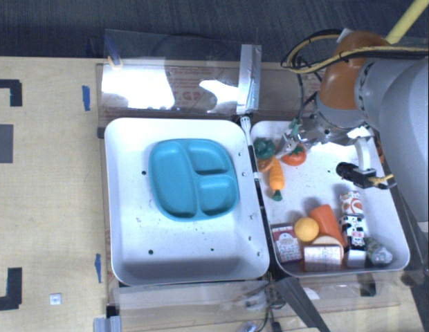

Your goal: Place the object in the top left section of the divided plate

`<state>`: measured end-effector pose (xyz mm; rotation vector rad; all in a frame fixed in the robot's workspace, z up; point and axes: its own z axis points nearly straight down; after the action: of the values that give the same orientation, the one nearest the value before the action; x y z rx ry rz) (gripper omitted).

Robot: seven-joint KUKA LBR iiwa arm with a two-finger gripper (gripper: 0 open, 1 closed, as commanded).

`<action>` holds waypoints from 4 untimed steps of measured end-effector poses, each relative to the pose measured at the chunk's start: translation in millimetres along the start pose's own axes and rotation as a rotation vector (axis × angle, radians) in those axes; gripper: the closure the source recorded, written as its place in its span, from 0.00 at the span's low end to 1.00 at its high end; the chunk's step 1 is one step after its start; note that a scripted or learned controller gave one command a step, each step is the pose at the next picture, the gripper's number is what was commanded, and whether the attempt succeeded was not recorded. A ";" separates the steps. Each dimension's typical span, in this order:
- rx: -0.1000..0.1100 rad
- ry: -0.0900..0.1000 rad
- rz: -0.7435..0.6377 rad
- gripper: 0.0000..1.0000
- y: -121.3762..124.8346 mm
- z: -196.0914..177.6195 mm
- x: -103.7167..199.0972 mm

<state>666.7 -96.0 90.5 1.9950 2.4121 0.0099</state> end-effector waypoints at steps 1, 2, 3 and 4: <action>0.001 0.001 -0.175 1.00 9.2 -99.4 27.7; 0.012 0.007 -0.313 1.00 -22.6 -95.3 45.5; 0.006 0.003 -0.432 1.00 9.4 -103.4 36.4; 0.005 0.003 -0.433 0.00 9.5 -103.6 36.5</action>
<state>667.9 -58.2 194.1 1.4332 2.7884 0.0026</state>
